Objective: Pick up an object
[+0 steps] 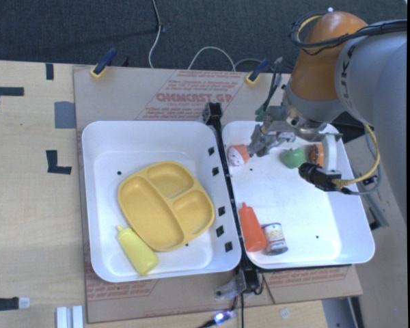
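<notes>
Pincer [260,145] hangs low in the right bin [342,251], apparently reaching for a small white-and-red object [238,155]; whether it is open, I cannot tell.

Grey arm [369,67] enters from the right, orange band above the wrist, bent downward; gripper [260,144] points toward lower left, held low.
</notes>
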`<state>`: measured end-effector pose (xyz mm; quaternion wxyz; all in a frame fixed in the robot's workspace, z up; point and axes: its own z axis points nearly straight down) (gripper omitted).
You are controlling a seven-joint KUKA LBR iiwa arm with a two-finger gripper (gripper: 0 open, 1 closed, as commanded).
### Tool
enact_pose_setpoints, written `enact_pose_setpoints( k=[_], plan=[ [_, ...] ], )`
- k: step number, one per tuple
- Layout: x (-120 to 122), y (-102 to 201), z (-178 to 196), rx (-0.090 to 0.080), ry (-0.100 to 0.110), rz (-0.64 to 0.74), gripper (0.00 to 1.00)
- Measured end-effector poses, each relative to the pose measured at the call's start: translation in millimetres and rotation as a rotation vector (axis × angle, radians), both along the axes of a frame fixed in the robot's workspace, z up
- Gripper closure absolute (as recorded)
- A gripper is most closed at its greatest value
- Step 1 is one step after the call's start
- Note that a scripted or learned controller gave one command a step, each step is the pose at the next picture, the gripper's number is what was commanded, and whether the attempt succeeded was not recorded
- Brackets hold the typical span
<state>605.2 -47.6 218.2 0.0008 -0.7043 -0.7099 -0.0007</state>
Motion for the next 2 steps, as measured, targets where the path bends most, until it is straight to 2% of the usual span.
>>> enact_pose_setpoints(
  k=[2],
  plan=[
    [22.5,97.4,15.2,-0.001,0.0,-0.002,1.0]
  ],
)
